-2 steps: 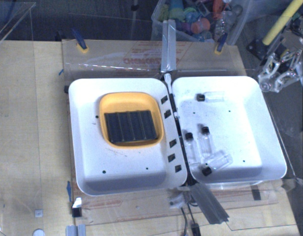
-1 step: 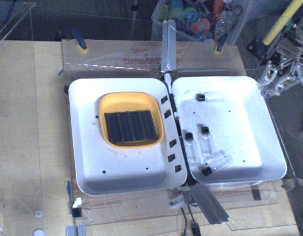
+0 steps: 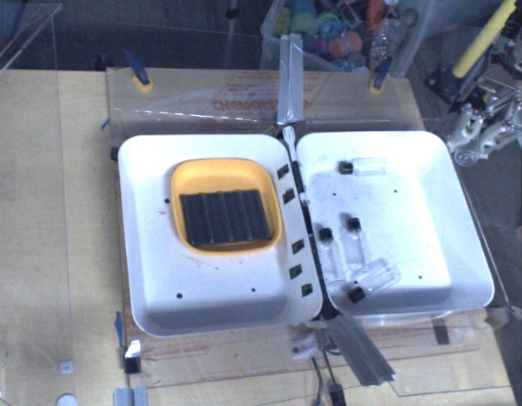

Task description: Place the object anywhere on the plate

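In the left bin point(image 3: 142, 227) the yellow plate point(image 3: 183, 184) holds a dark ribbed block point(image 3: 224, 216) at its centre, so a drop should aim for the bare rim. The clear bottles point(image 3: 358, 244) lie in the right bin point(image 3: 430, 218), from 12 to 6 o'clock along its left half. The gripper point(image 3: 480, 134) waits at 2 o'clock; whether its jaws are apart I cannot tell, and it should close across one bottle's body, not its cap.

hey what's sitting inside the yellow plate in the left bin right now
A dark ribbed rectangular block lies in the yellow plate, covering most of its floor. What is beneath the block is hidden. The clear black-capped bottles lie in the right bin.
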Controlling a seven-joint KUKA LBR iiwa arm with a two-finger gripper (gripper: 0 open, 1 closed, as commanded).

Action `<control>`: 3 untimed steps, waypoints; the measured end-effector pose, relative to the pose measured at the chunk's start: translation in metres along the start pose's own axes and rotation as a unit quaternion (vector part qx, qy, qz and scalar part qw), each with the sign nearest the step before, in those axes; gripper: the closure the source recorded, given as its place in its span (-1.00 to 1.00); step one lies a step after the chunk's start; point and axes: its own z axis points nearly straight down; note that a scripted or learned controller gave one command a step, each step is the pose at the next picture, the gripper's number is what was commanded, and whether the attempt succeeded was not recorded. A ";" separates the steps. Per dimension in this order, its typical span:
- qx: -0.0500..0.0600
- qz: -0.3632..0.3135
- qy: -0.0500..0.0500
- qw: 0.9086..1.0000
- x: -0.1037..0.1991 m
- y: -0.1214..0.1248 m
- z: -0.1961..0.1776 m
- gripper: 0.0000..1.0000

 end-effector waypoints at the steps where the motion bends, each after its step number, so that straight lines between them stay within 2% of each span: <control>1: 0.000 -0.142 0.000 0.990 0.001 0.000 -0.035 1.00; 2: -0.001 -0.296 -0.001 0.955 0.001 0.000 -0.040 1.00; 3: -0.005 -0.400 -0.001 0.916 -0.005 0.004 -0.006 1.00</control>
